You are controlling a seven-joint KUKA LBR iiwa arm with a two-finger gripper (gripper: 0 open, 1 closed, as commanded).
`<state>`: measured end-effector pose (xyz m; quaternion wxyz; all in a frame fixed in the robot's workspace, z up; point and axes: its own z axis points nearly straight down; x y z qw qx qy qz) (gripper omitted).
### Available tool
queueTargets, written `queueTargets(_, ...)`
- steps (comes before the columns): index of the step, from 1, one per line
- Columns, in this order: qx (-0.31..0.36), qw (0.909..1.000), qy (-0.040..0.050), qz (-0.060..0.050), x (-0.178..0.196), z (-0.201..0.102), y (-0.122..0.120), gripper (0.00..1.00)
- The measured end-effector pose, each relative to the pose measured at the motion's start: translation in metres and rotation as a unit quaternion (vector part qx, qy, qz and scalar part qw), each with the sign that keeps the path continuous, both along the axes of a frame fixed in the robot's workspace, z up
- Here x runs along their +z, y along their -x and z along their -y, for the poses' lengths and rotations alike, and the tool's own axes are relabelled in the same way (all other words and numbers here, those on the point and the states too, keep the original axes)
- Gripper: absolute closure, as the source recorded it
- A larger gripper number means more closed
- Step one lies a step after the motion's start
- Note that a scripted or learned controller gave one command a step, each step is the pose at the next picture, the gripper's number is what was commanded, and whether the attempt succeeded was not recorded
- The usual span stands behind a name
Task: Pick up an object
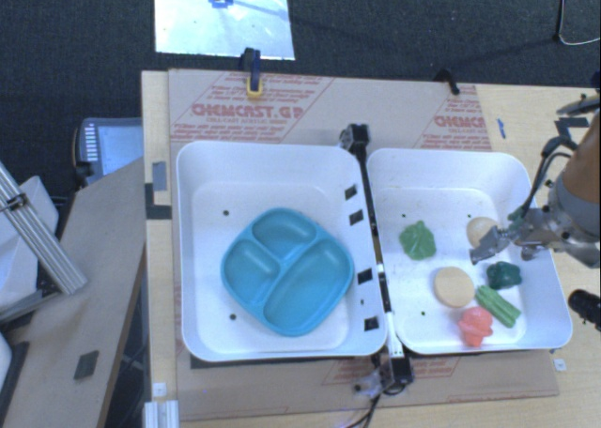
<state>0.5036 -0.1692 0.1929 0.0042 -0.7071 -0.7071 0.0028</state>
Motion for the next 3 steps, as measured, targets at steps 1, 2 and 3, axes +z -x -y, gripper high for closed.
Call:
queueTargets(1, 0.002, 1.0000, 0.0012, 0.005, 0.005, 0.000, -0.003, 0.00)
queueTargets(2, 0.001, 1.0000, 0.0003, 0.003, -0.050, -0.011, -0.002, 0.00)
queueTargets(3, 0.000, 1.0000, 0.0010, 0.008, -0.099, -0.011, -0.005, 0.00)
